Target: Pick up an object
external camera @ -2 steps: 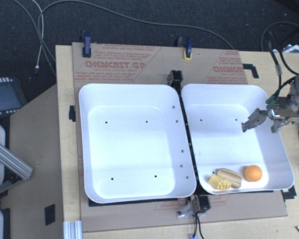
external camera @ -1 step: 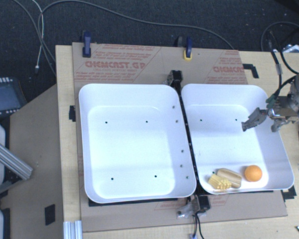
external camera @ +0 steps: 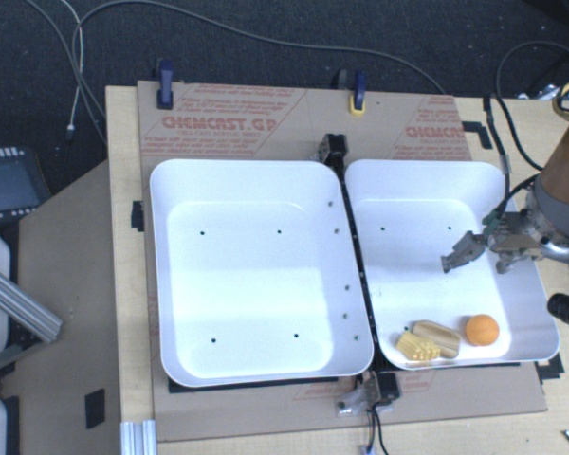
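Three small objects lie along the near edge of the right bin [external camera: 408, 197]: an orange ball [external camera: 482, 330], a tan oblong piece [external camera: 439, 334] and a yellow corn-like piece [external camera: 416, 349] touching it. My gripper [external camera: 481, 260] hovers over the right side of that bin, above and behind the objects. It is open, its two grey fingers spread apart, and nothing sits between them. The ball lies roughly below the gripper in the view, a short gap away.
The left bin [external camera: 256, 178] sits beside the right one, the two rims touching at the centre. Both rest on a brown board held by blue clamps [external camera: 164, 81] at the back. Cables trail over the dark floor behind and to the right.
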Robot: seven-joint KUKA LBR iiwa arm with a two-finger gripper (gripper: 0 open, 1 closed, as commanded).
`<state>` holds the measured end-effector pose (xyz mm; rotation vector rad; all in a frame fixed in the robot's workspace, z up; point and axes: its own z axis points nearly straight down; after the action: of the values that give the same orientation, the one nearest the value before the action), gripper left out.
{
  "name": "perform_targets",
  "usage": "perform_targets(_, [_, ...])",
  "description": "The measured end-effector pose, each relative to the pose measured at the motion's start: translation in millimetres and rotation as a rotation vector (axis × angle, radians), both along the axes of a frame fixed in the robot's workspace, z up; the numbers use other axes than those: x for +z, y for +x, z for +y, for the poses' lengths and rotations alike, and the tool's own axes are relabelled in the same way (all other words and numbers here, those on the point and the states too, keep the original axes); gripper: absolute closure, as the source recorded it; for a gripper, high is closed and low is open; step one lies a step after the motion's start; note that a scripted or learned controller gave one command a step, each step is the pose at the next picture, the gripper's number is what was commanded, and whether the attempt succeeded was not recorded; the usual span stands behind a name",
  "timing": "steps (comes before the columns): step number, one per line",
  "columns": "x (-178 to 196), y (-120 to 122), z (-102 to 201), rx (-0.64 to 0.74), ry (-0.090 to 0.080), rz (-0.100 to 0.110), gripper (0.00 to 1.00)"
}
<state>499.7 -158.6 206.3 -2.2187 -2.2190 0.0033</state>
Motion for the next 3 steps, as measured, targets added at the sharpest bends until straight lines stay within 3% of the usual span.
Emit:
perform_targets(2, [-98, -1, -8, 0.000, 0.000, -0.001, 0.00])
perform_targets(3, [-85, 0, -8, 0.000, -0.001, -0.005, 1.00])
